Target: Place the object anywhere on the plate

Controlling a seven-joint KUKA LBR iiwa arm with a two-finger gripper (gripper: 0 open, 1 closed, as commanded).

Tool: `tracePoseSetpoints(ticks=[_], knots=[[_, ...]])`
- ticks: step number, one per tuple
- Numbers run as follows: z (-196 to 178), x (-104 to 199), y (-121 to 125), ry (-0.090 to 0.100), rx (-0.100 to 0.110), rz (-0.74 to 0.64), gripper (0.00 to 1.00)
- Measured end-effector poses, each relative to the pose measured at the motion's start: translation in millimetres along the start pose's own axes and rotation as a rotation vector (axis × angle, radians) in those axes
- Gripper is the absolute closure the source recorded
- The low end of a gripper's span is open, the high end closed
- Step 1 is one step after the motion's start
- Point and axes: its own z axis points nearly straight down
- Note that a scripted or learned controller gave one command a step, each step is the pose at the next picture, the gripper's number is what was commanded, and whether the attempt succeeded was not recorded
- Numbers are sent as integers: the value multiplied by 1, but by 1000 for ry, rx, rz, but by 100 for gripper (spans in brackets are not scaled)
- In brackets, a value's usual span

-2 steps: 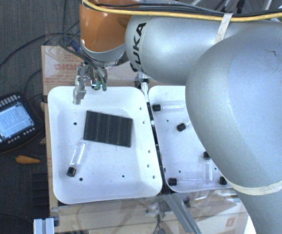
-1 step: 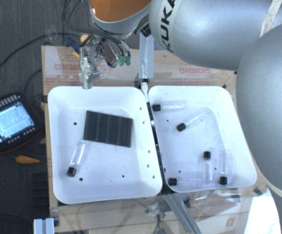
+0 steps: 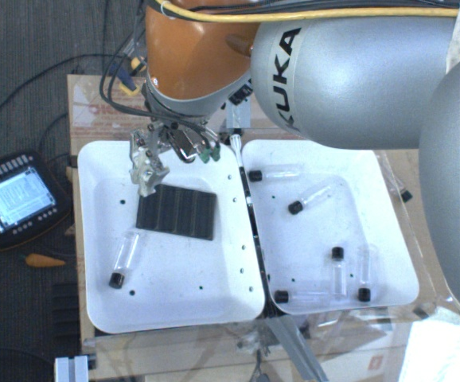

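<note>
Hovering my gripper point(image 3: 149, 169) at the dark plate's point(image 3: 177, 212) upper left corner; cannot tell its grip; tube point(image 3: 123, 259) lying beside plate, unplaced.

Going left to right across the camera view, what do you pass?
Pendant → vial in the left bin → gripper → black plate → capped vials in the right bin.

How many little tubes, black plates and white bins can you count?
Clear vials with black caps: 6
Black ribbed plate: 1
White bins: 2
Total: 9
</note>
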Motion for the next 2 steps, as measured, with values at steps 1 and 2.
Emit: tracePoseSetpoints(ticks=[1, 2], knots=[[46, 53, 25, 1, 0, -76, 100], [-5, 25, 14, -3, -3, -629, 100]])
